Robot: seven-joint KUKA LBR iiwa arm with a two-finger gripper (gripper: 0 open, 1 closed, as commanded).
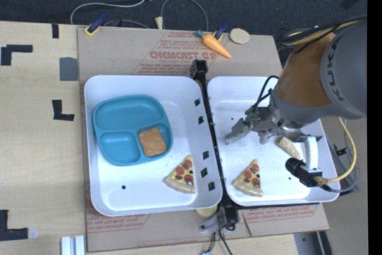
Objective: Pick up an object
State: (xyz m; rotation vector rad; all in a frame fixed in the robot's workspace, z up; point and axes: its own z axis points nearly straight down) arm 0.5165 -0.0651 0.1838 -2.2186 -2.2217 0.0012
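From my feed, both white bins point(98, 188) look like smooth plastic with a slight sheen. The blue divided plate point(119, 122) is matt plastic. Under the bins I see a brown cardboard sheet point(173, 54), printed in red and dull. The desk point(33, 146) reads as pale wood grain. The arm's orange band point(301, 77) is glossy, and its grey casing point(358, 68) is smooth.

Two white bins: left bin point(95, 92), right bin point(227, 89). Two pizza slices: one left point(182, 175), one right point(249, 178). One blue divided plate point(125, 122), one toast point(153, 141). One carrot point(215, 45) outside.
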